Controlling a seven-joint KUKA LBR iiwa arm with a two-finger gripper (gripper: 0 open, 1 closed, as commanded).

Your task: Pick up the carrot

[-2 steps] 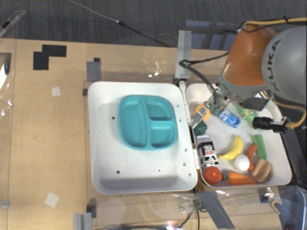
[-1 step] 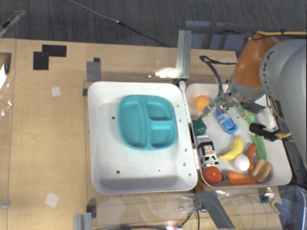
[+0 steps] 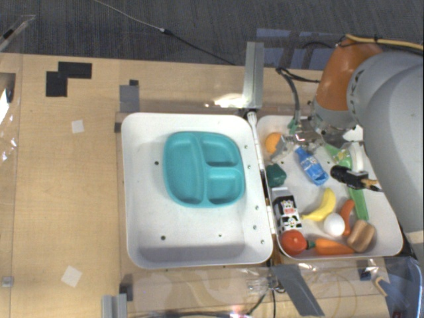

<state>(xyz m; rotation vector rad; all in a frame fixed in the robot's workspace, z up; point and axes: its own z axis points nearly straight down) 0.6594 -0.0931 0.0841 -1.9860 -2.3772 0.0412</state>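
The carrot (image 3: 333, 247), orange and long, lies flat along the front wall of the right bin (image 3: 392, 225), between a red tomato (image 3: 293, 242) and a brown bread roll (image 3: 360, 234). My gripper (image 3: 298, 136) hangs at the back of the same bin, under the orange wrist band, just above a blue bottle (image 3: 310, 165) and beside an orange fruit (image 3: 273, 141). It is far from the carrot, with most of the bin's contents between them. Nothing visibly sits in it.
The right bin also holds a banana (image 3: 322, 206), a white egg (image 3: 334, 225), a green block (image 3: 275, 174), a small printed box (image 3: 286, 211) and a green vegetable (image 3: 361, 204). In the left bin (image 3: 142, 191) lies a teal divided plate (image 3: 203, 167).
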